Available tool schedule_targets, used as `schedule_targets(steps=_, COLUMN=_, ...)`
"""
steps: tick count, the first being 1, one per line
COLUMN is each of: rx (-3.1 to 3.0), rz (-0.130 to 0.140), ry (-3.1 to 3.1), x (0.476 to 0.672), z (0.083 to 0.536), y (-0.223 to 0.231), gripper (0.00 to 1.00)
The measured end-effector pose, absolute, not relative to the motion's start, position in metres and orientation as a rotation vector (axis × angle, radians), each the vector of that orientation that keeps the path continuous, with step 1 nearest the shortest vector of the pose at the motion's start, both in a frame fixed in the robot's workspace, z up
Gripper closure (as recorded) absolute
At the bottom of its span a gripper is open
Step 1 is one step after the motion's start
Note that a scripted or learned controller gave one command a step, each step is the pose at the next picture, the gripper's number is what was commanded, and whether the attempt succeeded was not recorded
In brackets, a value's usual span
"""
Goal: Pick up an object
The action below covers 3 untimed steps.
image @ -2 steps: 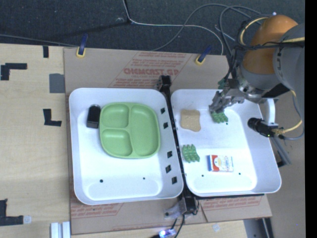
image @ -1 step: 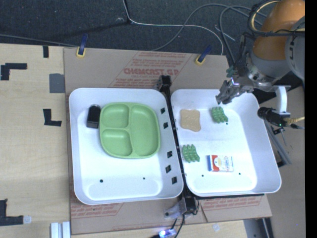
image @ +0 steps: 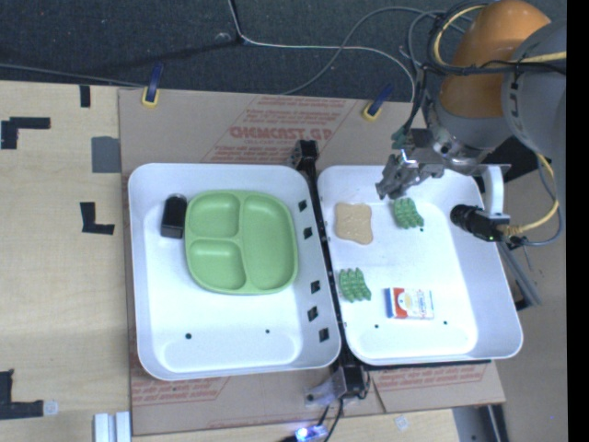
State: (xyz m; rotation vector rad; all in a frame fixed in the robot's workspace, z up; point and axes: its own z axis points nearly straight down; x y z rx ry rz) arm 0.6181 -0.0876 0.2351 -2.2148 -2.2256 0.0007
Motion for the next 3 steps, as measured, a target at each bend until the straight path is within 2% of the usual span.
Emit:
schedule_targets(steps=2, rx=-2.213, rz=0.003, ry=-2.226, x=0.598, z=0.217, y=0.02, gripper=1.0)
schedule_targets(steps=3, rx=-2.213, rz=0.004, ry=-2.225, x=0.578, z=0.21, y=0.067, gripper=1.0)
